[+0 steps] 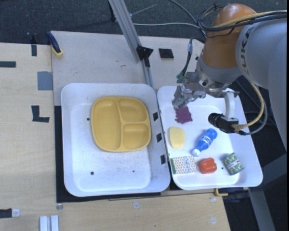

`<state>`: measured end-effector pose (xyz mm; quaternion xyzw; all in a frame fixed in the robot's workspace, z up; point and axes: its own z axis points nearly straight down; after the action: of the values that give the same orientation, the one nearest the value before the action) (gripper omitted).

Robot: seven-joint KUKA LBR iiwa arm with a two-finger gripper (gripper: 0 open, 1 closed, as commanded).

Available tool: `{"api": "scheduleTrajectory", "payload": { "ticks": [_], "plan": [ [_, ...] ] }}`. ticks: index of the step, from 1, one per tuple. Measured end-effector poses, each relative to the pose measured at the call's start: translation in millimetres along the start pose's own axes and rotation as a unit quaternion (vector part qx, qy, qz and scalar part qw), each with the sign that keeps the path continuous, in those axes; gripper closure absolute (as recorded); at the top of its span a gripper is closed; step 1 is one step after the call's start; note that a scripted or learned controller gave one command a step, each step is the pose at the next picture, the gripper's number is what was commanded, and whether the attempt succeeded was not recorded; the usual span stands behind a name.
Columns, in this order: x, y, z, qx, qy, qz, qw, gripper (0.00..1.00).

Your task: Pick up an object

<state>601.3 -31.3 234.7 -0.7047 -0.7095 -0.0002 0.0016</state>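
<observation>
Two white bins sit side by side on a pale bench; the left bin [72, 129] holds a yellow divided plate [120, 123]. Small pickable items cluster in the right bin [253, 174], and the gripper [182, 100] hangs just above a purple object [183, 114]; whether it pinches anything I cannot tell.

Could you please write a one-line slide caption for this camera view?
KUKA arm's gripper poised above a purple object in the right bin; yellow divided plate in the left bin.

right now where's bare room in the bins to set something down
Left bin: bare floor below the yellow tray, and a strip along its left wall. Right bin: crowded; purple item, yellow piece, blue bottle and the end effector fill it.
</observation>
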Motion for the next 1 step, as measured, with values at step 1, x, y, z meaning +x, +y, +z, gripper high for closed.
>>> {"api": "scheduleTrajectory", "payload": {
  "ticks": [1],
  "plan": [
    [54.2, -31.4, 2.3, 0.001, 0.0, 0.0, 1.0, 1.0]
  ]
}}
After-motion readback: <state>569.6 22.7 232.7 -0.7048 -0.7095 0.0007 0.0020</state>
